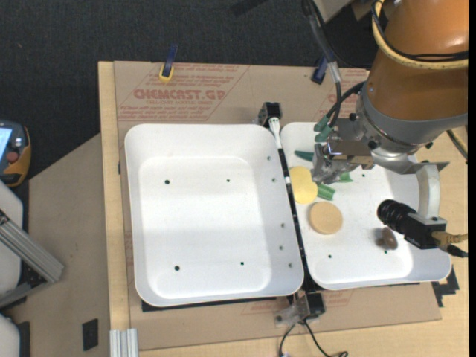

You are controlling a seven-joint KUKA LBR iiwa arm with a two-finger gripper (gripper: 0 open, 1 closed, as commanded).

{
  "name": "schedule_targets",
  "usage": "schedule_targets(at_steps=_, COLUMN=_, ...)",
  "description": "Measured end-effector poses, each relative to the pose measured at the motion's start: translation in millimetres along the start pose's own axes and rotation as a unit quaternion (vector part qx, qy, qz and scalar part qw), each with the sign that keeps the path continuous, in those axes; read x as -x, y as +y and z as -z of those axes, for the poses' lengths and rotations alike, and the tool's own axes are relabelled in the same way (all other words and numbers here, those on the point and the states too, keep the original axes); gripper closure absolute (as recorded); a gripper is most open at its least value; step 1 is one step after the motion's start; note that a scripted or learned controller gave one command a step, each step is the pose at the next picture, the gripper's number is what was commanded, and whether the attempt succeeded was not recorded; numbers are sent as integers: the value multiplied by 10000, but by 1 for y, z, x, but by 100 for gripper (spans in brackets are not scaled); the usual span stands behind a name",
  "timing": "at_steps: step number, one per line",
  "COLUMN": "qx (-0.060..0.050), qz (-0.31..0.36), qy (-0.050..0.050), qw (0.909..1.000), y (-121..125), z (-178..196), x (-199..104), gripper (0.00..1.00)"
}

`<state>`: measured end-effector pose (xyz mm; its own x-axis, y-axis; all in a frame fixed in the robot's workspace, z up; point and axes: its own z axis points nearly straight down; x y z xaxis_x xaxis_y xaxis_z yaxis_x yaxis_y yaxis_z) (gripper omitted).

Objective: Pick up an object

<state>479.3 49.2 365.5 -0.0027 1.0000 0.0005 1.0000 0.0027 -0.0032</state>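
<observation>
The hand [332,171] hangs low over the right bin [405,268], down among the things near that bin's left wall. Whether it is released or clenched I cannot tell, since the wrist body covers its tip from above. Nothing can be seen held in it.

Nearest the camera, a small brown lump [386,236] lies well apart from the hand, toward the bin's right side. Next, a tan disc [325,218] lies flat, near the hand on its camera side. Farther in, a yellow piece [303,185] sits by the wall between the bins, its long axis running roughly along that wall. A short green bit [326,193] lies just beside its right edge, close under the hand. Beyond these, a green strip [306,155] points toward the left bin [149,147], which shares the worktop [117,236].

The green bit and the yellow piece look the likeliest picks. Both lie just toward the camera and the shared wall from the hand, so the coming move turns on a small shift that way.
</observation>
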Motion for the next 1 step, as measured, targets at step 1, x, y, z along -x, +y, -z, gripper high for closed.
schedule_targets(at_steps=1, qx=33, qz=7, qy=3, qw=10000, y=0, z=24, x=-37, gripper=100)
